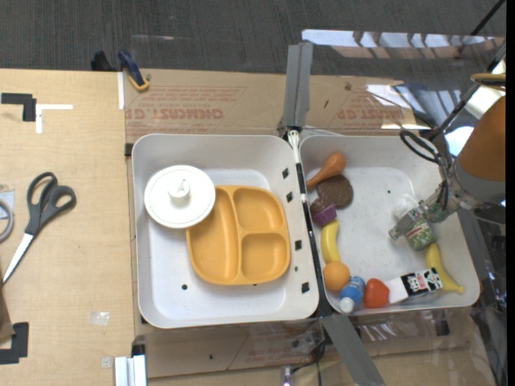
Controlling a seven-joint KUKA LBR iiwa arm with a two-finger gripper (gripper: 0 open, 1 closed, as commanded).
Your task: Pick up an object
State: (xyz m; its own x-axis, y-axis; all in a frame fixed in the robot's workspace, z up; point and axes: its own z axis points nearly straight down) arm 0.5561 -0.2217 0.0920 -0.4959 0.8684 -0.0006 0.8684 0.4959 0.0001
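Observation:
My gripper (412, 228) hangs low over the right side of the right bin (378, 175), reaching in from the right under the orange-banded arm. A small green and white packet (420, 236) lies right at its tip, touching or just under it; I cannot tell whether it is held. Just below lie a yellow banana (443, 268) and a black-and-white carton (421, 283). Along the bin's left side lie an orange drumstick (330, 167), a brown round patty (335, 191), a purple piece (323, 213) and a second banana (330, 242).
An orange ball (336, 276), a blue bottle (352, 294) and a red tomato (376, 293) line the right bin's front wall. The left bin (153, 288) holds a white round lid (179, 195) and an orange divided tray (239, 236). Scissors (36, 211) lie on the bench at the left.

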